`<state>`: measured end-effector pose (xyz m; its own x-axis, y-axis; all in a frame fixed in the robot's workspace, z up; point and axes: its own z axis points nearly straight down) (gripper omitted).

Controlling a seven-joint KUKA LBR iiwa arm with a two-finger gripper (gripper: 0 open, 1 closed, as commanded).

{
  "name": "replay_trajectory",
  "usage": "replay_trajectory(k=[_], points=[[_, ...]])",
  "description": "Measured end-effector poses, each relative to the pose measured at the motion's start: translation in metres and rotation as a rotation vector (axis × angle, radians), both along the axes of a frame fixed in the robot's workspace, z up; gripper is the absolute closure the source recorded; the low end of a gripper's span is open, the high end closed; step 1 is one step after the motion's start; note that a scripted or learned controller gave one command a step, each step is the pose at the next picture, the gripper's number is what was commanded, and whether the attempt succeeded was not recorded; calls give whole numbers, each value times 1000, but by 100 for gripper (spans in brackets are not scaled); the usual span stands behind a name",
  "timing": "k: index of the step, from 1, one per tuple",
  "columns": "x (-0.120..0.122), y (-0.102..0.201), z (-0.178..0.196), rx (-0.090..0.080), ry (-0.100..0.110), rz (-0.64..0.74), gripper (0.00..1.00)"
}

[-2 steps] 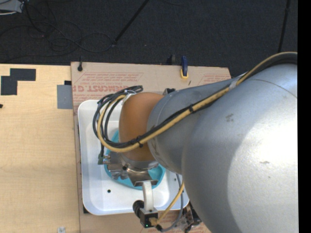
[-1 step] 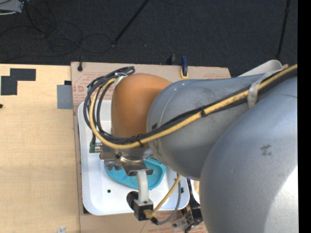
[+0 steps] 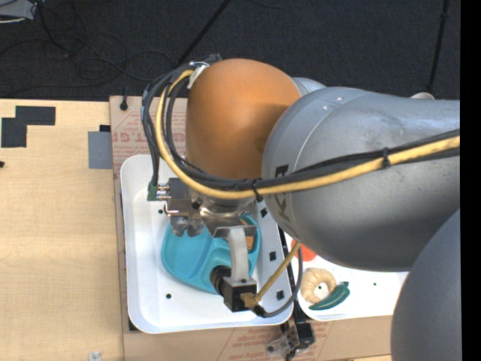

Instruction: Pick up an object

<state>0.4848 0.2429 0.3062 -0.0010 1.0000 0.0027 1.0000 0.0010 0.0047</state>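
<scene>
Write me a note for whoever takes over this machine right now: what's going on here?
Gripper: low in the left bin, directly over the turquoise object. Whether it has a grip cannot be seen from this view.
Things: the turquoise object lies in the left bin. The right bin holds a cream curled piece, a dark green piece and an orange-red bit.
Done: the approach to the turquoise object; nothing looks lifted yet.
Left: get a sure hold and raise one object clear of its bin.
</scene>
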Motion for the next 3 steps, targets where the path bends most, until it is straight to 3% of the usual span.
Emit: replay_trajectory(k=[1, 2, 3], points=[[-9, 0, 37, -3, 5, 0, 100], [-8, 0, 177, 4, -6, 1, 100], [-9, -8, 235, -1, 2, 4, 100]])
